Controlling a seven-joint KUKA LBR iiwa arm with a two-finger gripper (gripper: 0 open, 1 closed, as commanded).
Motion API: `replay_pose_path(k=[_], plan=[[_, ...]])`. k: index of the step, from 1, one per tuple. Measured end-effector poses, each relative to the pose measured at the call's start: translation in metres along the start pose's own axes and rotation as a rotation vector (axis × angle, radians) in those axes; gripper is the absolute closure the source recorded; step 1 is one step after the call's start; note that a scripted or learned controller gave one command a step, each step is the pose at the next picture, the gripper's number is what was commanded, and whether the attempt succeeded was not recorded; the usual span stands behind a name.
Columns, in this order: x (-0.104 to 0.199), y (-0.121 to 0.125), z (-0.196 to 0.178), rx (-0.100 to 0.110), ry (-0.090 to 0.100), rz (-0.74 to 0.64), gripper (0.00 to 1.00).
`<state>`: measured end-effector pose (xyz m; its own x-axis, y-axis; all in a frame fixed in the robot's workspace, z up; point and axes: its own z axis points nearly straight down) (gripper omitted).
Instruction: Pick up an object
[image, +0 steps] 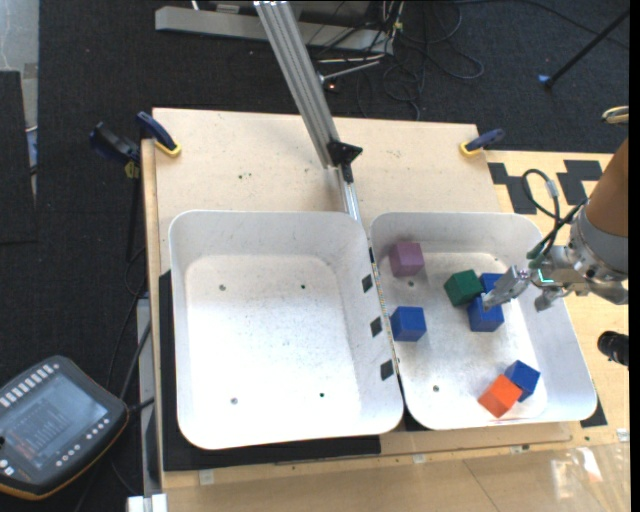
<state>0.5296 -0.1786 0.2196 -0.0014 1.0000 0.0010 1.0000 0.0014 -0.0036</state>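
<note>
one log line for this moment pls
arm: in from right | hand: above blue cube by green cube | bin: right white bin | grasp: unconfirmed

A single fixed camera looks down at a slant from above the bench's (260, 160) near side, far enough back to take in both white bins. The left bin (200, 240) and right bin (560, 370) lie side by side across the middle, with dark floor beyond the bench's far edge.
</note>
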Motion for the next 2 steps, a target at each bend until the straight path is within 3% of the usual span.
replay_pose_path(k=[1,2], plan=[[0.000,0.001,-0.002,-0.004,-0.001,0.001,0.00],[-0.008,0.001,0.058,0.002,0.000,0.003,0.00]])
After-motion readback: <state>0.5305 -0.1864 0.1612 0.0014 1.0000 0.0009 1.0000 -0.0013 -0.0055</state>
